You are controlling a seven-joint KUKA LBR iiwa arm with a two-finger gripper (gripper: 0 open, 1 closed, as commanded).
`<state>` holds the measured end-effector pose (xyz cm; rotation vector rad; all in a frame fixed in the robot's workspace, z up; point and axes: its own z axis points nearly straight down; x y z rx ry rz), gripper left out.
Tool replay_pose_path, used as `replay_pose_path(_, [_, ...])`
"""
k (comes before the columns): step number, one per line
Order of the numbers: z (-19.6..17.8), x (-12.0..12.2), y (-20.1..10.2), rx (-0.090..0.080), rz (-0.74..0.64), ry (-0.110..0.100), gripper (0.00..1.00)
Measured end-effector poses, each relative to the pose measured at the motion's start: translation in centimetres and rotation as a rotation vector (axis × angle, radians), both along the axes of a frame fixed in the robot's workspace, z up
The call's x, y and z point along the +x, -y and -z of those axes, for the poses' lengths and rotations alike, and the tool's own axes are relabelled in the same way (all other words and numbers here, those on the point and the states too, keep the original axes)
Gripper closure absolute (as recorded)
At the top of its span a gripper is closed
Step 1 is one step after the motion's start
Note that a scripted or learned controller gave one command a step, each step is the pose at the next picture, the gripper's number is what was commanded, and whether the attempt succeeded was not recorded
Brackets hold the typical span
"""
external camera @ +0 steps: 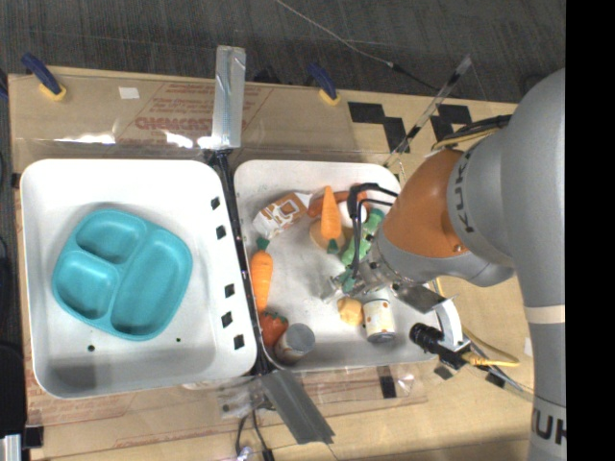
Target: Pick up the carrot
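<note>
against the right bin's left wall, the carrot (261, 273) is lying lengthwise on the bin floor, untouched. a second orange cone-shaped piece (330, 215) is sitting further back, near a small carton (281, 214). the gripper (357, 275) is hovering mid-bin, well apart from the carrot; whether its jaws are released or clenched, i cannot tell. the pickup is looking not yet begun

arm (519, 190): grey, rounded | orange band (428, 221) with dark KUKA lettering | black cable near wrist
</note>
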<state>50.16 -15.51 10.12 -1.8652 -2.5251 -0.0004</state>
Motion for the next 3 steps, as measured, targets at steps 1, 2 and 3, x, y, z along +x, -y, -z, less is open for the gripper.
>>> replay_pose_path(1, [-12.4, -2.4, -1.3, -0.003, -0.220, 0.006, 1.00])
replay_pose_path(2, [-15.8, 1.3, -5.3, -0.001, -0.227, 0.005, 1.00])
replay_pose_path(3, [-19.3, 10.0, -7.4, -0.003, -0.056, 0.002, 1.00])
